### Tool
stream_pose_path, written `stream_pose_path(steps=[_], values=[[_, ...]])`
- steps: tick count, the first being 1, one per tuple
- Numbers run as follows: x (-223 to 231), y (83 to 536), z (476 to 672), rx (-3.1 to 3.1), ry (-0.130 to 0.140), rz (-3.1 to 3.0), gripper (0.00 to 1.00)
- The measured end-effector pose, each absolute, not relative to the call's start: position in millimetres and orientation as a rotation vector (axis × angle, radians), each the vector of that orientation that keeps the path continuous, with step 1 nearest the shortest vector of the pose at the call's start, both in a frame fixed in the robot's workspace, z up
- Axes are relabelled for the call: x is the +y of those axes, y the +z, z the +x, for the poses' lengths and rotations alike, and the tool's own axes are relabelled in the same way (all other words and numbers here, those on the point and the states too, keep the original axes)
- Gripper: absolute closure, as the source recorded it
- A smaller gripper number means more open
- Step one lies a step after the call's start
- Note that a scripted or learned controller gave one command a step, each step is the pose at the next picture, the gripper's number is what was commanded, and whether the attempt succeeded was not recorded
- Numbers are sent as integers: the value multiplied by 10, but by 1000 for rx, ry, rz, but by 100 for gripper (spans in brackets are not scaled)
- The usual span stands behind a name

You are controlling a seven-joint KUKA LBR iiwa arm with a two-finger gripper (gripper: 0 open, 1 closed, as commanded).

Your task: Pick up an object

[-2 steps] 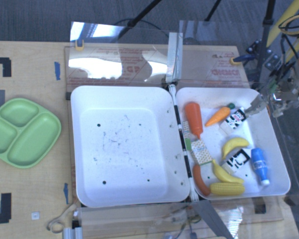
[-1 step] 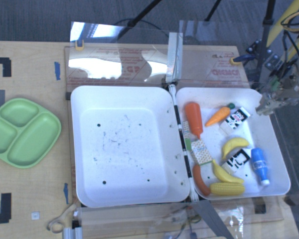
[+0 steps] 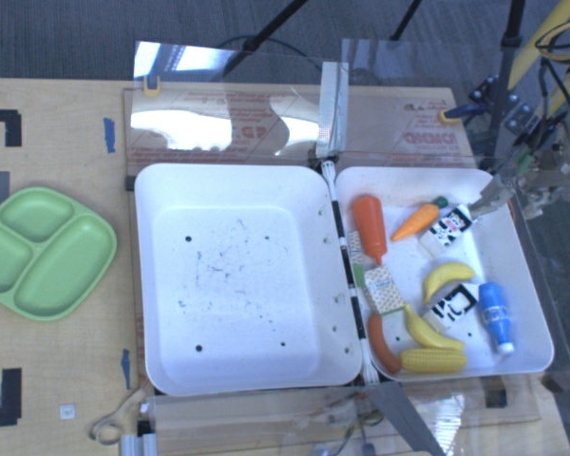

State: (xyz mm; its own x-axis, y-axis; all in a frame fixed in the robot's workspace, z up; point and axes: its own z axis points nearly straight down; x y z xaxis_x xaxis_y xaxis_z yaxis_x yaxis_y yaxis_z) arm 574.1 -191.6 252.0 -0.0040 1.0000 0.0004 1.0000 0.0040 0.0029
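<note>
on the right side of the bench we see the right bin [image 3: 537,335] crowded with small toy things, while the left bin [image 3: 171,198] beside it shows only faint scuff marks on its floor. along the right bin's left wall lies an orange-red cylinder [image 3: 369,226], and just below it a small checked packet [image 3: 384,290]. near the bin's top a toy carrot [image 3: 416,221] lies at a slant, its green tip toward the upper right, just beside a small black-and-white box [image 3: 449,228]. lower down we find a banana [image 3: 449,276] curving over a second black-and-white box [image 3: 454,303], with a blue bottle [image 3: 495,315] standing just to their right. at the bin's lower edge a second banana [image 3: 420,328] rests against a corn cob [image 3: 431,358], and a red sausage [image 3: 382,342] lies by the left wall.

our gripper [image 3: 499,190] hangs at the upper right corner of the right bin, above its rim, near the first black-and-white box. it is blurred against cables and frame there, so we cannot tell how it stands or whether it has hold of anything.

well apart, on the wooden benchtop [image 3: 47,369] to the left, sits a green divided plate [image 3: 46,252]. behind both bins stand clear panels [image 3: 228,122].
</note>
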Motion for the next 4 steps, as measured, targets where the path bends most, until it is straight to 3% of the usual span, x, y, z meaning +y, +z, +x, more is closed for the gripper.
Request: stream_pose_path(steps=[1,2,3,4], values=[[-2122,2797,5651,2245,2,2191,0],[-2121,2796,5651,2246,2,2191,0],[-2006,1488,5309,2338,1,2099,0],[-1694,866,5640,2482,4,1920,0]])
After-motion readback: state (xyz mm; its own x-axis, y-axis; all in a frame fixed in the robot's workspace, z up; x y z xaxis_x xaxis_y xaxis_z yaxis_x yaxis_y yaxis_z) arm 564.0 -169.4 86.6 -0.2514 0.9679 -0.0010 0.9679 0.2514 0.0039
